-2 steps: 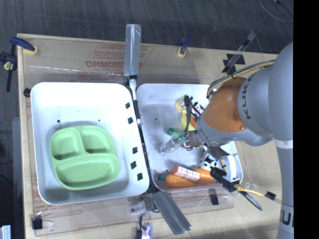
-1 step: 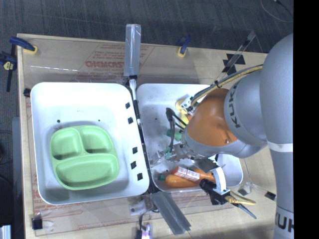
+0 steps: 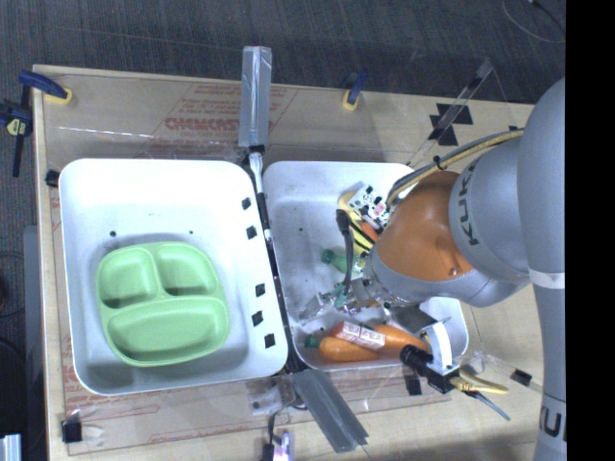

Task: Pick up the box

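Box sits at back of right bin, beside arm; hand's state can't tell.

left bin: smooth white plastic, faint sheen | green tray: matt moulded plastic, three compartments | right bin: white plastic, scuffed and marked | arm: smooth grey painted shell, orange band glossy | bench: pale wood board under clear glossy film | floor, far: dark rough carpet
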You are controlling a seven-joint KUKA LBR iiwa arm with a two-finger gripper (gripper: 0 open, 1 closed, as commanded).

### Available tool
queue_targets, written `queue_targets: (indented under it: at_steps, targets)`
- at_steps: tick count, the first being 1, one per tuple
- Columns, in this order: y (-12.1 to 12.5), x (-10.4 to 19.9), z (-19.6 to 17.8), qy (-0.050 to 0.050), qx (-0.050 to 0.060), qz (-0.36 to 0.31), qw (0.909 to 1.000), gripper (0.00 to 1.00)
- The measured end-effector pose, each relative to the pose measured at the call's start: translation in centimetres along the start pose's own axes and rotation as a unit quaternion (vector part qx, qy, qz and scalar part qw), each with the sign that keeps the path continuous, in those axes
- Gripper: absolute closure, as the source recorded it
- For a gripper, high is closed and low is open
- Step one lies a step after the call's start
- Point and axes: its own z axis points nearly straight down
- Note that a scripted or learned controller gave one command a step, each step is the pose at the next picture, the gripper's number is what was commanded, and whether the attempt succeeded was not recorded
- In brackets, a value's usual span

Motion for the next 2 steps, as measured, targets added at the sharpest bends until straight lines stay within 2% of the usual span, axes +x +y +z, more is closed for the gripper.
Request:
queue_targets:
  at_steps: [1, 2]
  targets:
    - [0.1, 0.0, -1.0, -0.001, 0.000, -0.003, 1.0000, 1.00]
    - [2.6, 6.9, -14.1, 0.000, 0.000, 0.009, 1.0000, 1.00]
